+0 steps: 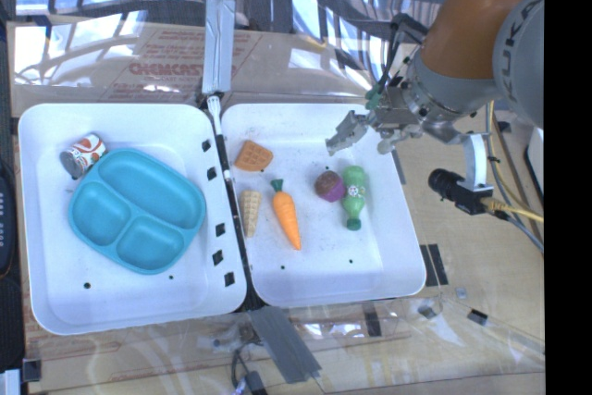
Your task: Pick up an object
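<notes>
My gripper (356, 132): It hangs over the top right part of the right bin (398, 268). I can't tell how wide it is open. I see nothing held in it.

Closest things: A small dark red-purple toy (329, 185) and a green bottle (354, 195) lie just below my gripper. They touch side by side.

Other things in the right bin: An orange carrot (287, 216) sits in the middle. A cone (251, 211) lies near the left wall. An orange waffle square (253, 156) is above the cone.

Left bin (46, 291): A blue plate (137, 210) with three parts, and a little can (81, 154) at its top left edge.

My pick: The carrot, I think. It has room all around it.

How it will feel: It looks like a light, hard toy. It may be smooth and slip.

Where to grab: Across the thick top end, near the green tip, not the thin point.

Watch out: The bottle and the round toy could roll or bump each other if I go for them.
</notes>
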`<action>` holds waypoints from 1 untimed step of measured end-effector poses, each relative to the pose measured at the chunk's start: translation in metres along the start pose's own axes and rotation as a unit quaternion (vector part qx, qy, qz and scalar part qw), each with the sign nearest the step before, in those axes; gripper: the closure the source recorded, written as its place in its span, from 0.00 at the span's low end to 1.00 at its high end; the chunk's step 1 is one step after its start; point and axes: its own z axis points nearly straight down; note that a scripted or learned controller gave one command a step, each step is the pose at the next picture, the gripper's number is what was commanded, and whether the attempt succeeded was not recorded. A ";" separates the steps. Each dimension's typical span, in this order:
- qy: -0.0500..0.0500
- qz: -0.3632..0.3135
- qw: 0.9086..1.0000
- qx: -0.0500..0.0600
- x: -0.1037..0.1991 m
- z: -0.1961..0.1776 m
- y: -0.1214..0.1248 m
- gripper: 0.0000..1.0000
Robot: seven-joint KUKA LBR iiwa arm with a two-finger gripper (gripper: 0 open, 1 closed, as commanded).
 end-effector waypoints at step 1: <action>0.001 -0.022 1.000 0.006 0.021 0.163 -0.005 0.00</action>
